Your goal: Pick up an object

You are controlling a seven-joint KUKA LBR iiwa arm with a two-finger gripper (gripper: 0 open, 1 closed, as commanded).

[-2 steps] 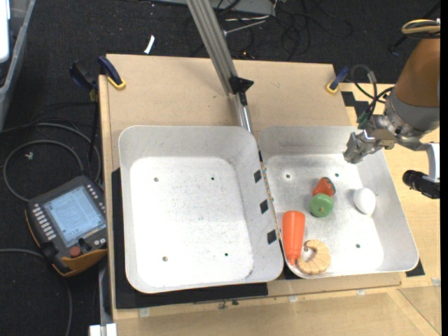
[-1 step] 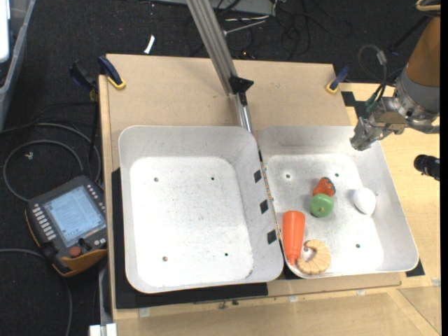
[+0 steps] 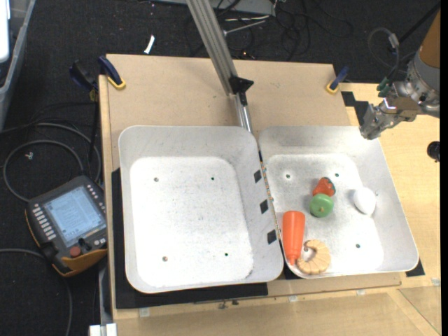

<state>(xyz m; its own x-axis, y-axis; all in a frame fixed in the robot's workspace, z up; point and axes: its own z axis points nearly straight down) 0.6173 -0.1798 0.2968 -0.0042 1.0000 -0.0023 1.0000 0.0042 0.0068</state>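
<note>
The gripper (image 3: 371, 126) hangs at two o'clock above the right bin (image 3: 392, 257); whether it is clenched or released, I cannot tell. The white egg (image 3: 364, 201) lies apart at four o'clock, best approached straight down.

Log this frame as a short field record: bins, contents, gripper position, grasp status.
left bin: white, shallow, no objects seen in it
right bin: holds four objects
carrot: orange, by the divider, near edge
cookie: tan, touching the carrot's tip
apple: green, mid bin
red item: just behind the apple, touching it
white item: right of the apple, apart
gripper: above the right bin's far right corner, away from all objects
grasp: nothing held
</note>
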